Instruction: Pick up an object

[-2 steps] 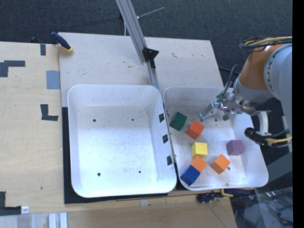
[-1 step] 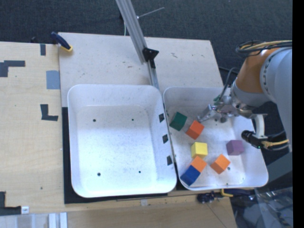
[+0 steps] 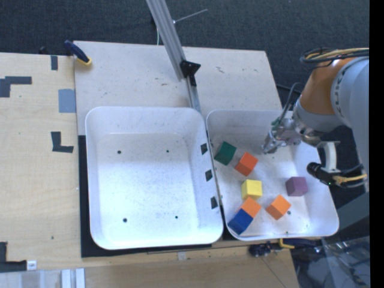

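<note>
Landmark: right bin [image 3: 318, 221], the shallow white tray nearer the arm.

Item 1. Gripper [image 3: 271, 145]: hangs over the upper middle of the right bin, below its far rim, on the grey arm with the orange band [image 3: 321, 92]. Its tip is small and dark against the bin floor; whether it is parted or closed cannot be told, and no block is seen in it.

Item 2. Red-orange block [image 3: 246, 163]: on the right bin's floor, nearest the gripper, just below and to the camera's left of it, apart from it.

Item 3. Green block [image 3: 225, 153]: beside the red-orange block, toward the bin's left wall.

Item 4. Yellow block [image 3: 252, 189]: centre of the right bin.

Item 5. Orange block [image 3: 251, 207] and blue block [image 3: 240, 221]: touching each other, near the bin's front-left corner.

Item 6. Second orange block [image 3: 278, 207]: front centre of the right bin, standing alone.

Item 7. Purple block [image 3: 296, 186]: toward the bin's right wall, well apart from the others.

Item 8. Open floor: bare white patches lie along the right bin's far wall and between the purple block and the yellow block.

Item 9. Left bin [image 3: 96, 125]: adjoins the right bin's left wall.
</note>
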{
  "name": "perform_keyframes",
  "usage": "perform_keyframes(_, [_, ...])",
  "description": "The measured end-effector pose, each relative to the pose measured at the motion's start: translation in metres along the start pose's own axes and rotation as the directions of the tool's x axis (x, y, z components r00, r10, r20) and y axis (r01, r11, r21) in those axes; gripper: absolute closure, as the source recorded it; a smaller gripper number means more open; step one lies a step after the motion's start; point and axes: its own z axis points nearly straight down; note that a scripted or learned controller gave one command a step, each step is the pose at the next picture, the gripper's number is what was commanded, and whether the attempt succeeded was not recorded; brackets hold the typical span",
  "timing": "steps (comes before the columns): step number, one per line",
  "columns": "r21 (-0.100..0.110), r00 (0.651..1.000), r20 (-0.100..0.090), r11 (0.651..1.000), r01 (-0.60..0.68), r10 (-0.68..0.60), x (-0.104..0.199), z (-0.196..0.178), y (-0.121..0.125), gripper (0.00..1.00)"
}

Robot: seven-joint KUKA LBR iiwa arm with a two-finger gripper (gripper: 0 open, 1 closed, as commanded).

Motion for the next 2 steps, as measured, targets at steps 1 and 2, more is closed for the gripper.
perform_keyframes(1, [-0.005,1.0,0.0,1.0,-0.002,0.002,0.003,-0.043,0.003,1.0])
perform_keyframes(2, [-0.007,1.0,0.001,1.0,-0.002,0.002,0.002,-0.085,0.007,1.0])
